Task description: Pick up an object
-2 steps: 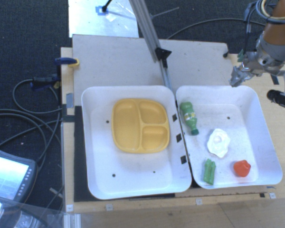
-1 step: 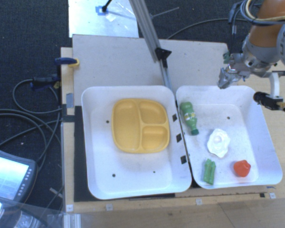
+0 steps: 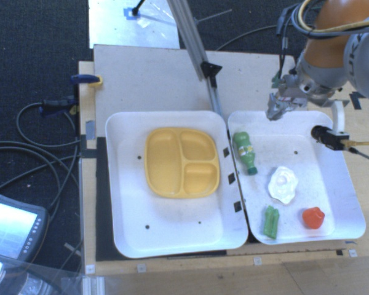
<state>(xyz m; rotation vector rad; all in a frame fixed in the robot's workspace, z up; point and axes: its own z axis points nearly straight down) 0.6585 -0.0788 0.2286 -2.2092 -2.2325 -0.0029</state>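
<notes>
Gripper [image 3: 281, 107] sits at the far rim of the right bin [image 3: 352, 196], near its left corner, with the arm [image 3: 341, 26] reaching in from the right. From this angle I cannot tell whether the gripper is released or clenched, and nothing is visibly held in it. Judged position: above or at the rim rather than down among the contents. The nearest item is the green bottle [image 3: 244, 153], lying on the bin floor close to the left wall, near the gripper but apart from it. Further toward the near side there is a white egg-shaped piece [image 3: 283, 185] mid-bin, then a small green piece [image 3: 270, 221] and a red piece [image 3: 313, 217] by the near wall, well apart from the gripper. All four rest on the bin floor. The left bin [image 3: 124, 183] holds a yellow divided plate [image 3: 182, 163], lying flat and far from the gripper. Both bins stand on the bench [image 3: 147, 78]. Progress: no object is lifted, so the pick is not yet done. Remaining steps, as I judge it: choose a target (the bottle is likeliest by nearness), descend, close on it and raise it clear.
</notes>
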